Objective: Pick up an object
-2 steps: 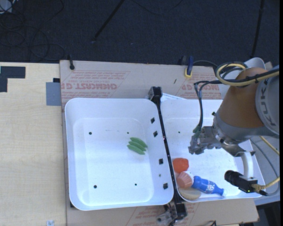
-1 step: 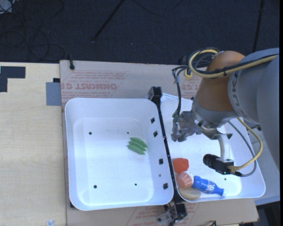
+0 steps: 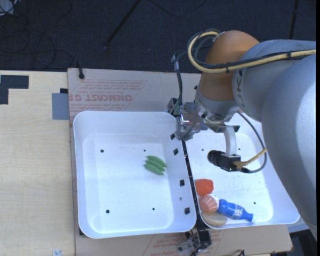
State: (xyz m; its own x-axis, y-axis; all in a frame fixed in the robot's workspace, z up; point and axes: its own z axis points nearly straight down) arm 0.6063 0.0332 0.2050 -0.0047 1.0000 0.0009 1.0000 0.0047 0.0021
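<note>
Claw hangs at the top of the seam where the two bins meet, tucked under the big grey arm. Whether it is wide or narrow, I cannot tell from this angle, and nothing is visibly caught in it.

Biggest risk first: the arm's bulk sits over the right bin, and the claw sits almost on the shared rim. A straight drop from here looks likely to hit plastic wall rather than any object.

Next, the crowd. In the lower part of the right bin, well below the claw in the frame, a red block, a pink-and-white piece, a blue bottle-shaped toy and a tan piece are packed together near the rim, touching or nearly so. Closing on one probably nudges its neighbours, or pinches two and drops both.

Smallest and loneliest: the green piece, in the left bin, lower left of the claw. It has open floor all round but lies low and flat, so I reckon a shallow descent closes on air above it.
</note>
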